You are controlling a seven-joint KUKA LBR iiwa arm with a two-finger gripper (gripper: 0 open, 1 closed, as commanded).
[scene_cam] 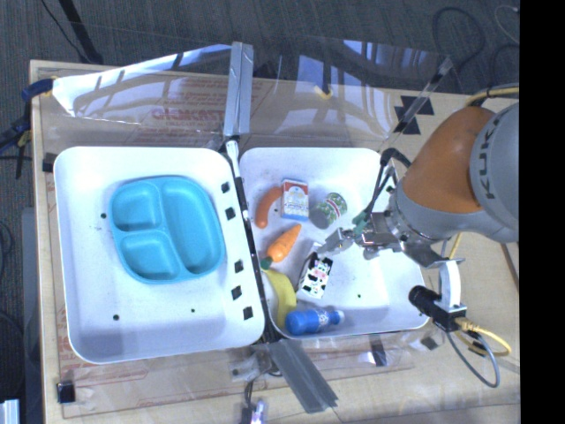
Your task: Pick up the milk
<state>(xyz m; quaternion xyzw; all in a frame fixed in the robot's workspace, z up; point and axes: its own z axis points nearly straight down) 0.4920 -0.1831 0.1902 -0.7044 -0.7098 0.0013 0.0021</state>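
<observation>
We counted two shallow white plastic bins [88,325], one blue sectioned plastic tray [166,228], one small red-and-white carton [295,199], one black-and-white cow-print milk carton [317,275], one orange carrot [283,243], one yellow banana [282,294], one blue bottle [311,321], one orange-red sausage [265,207] and one round greenish can [333,207].

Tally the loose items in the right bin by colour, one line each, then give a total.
Orange: 2, hot dog and carrot
Yellow: 1, banana
Blue: 1, bottle
Black and white: 1, milk carton
Red and white: 1, small box
Green patterned: 1, can
Total: 7
</observation>
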